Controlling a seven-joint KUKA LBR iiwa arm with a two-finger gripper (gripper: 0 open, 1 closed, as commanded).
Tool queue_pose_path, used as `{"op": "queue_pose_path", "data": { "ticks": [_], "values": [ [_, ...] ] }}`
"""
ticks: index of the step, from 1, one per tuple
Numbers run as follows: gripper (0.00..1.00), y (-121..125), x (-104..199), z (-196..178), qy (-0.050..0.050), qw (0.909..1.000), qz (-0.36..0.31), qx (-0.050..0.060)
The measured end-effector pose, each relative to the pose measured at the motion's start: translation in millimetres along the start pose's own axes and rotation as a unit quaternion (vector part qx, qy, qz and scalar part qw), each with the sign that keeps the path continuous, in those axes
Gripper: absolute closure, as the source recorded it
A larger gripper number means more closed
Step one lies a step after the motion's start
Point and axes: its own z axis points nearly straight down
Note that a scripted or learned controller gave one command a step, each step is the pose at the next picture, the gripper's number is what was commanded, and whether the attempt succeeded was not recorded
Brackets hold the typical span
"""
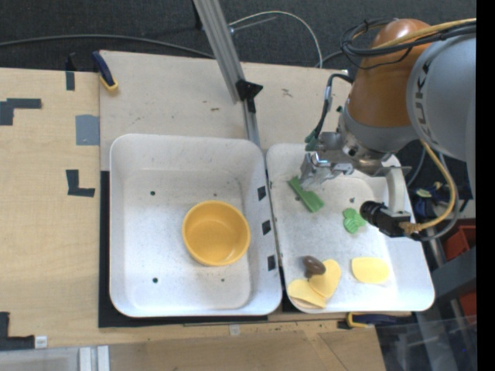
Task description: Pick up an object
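One tool (pixel 312 170) above green strip (pixel 307 195); yellow bowl (pixel 216 233) apart.

Two white bins lie side by side, both faintly speckled with dark flecks. The left bin (pixel 131 168) holds a yellow-orange bowl (pixel 216 232). In the right bin (pixel 410 284), a green strip (pixel 307 195) lies toward 11 o'clock, a bright green piece (pixel 353 221) near the centre, a pale yellow piece (pixel 371 270) at 5 o'clock, and a brown lump (pixel 313 266) against yellow shapes (pixel 317 286) at 7 o'clock. The arm (pixel 441 91) is grey with an orange band (pixel 387 45).
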Motion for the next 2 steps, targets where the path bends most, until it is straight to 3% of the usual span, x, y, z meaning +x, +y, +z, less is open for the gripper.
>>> {"op": "queue_pose_path", "data": {
  "ticks": [2],
  "values": [
    [1.0, 32.9, 104.0, 19.0, -0.001, 1.0, 0.001, 0.0]
  ]
}}
